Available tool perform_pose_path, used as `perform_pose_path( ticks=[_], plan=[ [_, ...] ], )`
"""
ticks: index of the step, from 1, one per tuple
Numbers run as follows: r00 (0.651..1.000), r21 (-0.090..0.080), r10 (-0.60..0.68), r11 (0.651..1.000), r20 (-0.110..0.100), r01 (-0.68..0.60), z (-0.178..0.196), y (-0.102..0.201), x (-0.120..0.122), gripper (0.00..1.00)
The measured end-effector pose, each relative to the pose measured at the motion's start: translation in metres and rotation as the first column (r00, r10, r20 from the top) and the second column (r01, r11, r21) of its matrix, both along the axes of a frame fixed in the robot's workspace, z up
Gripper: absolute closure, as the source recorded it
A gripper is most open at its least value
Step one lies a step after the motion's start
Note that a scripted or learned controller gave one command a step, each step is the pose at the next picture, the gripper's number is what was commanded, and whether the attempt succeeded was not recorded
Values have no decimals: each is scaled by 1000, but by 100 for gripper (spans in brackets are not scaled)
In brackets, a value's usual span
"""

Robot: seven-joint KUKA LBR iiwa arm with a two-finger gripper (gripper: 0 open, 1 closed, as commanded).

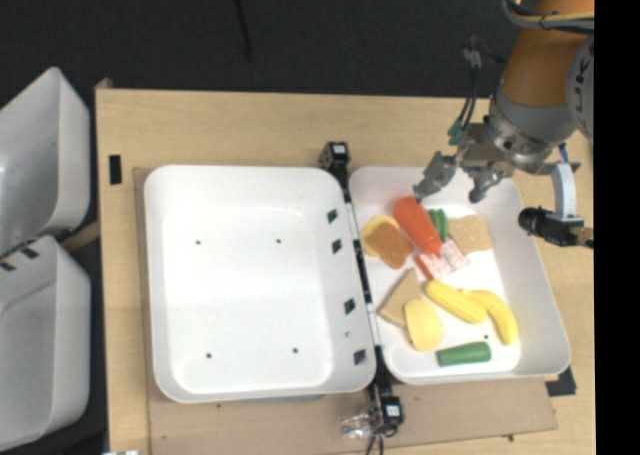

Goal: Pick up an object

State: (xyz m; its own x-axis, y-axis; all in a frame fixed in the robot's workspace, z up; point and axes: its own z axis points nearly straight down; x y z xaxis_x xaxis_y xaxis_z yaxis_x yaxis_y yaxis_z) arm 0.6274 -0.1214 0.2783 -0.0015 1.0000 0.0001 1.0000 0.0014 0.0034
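Leftward of the hand (459,179) sits the left bin (240,278); just below the hand, the right bin (545,328) holds a carrot (416,223) and banana (455,300). Its fingers stand apart, holding nothing, presumably poised to descend.

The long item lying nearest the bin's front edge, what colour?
Green, seen in the camera view.

Even overhead light, soft focus, faint shadows
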Motion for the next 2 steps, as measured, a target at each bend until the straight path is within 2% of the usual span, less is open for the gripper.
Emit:
perform_pose_path(
  ticks=[1,2],
  plan=[
    [1000,1,4,1000,-2,-4,6,34,-43,0],
    [1000,-4,-5,1000,-5,5,-82,-22,-21,0]
  ],
)
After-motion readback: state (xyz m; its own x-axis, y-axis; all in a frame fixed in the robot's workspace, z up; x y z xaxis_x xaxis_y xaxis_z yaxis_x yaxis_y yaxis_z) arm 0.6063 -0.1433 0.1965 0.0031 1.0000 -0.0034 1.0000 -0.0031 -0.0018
